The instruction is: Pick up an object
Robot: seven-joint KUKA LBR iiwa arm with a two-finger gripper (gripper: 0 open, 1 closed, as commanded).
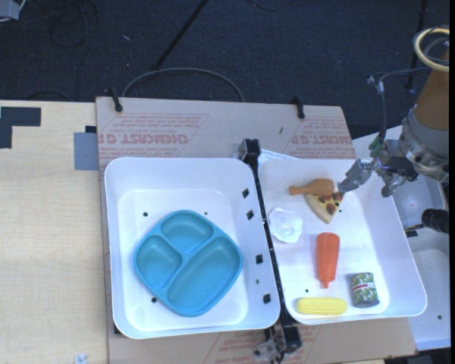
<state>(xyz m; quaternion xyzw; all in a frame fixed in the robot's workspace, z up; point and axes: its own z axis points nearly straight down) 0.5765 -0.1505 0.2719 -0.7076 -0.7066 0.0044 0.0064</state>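
Pizza-slice toy of tan plastic with red dots (324, 203) lies in the upper middle of the right-hand shallow white bin (409, 279), touching a tan plastic drumstick (312, 188) at its 11 o'clock. We see the jaws (356, 177) at the slice's 2 o'clock, just beside it, low over the bin. We cannot tell whether they are apart or together. Its long axis runs roughly 11 to 5 o'clock, so we judge a short reach toward 8 o'clock is needed.
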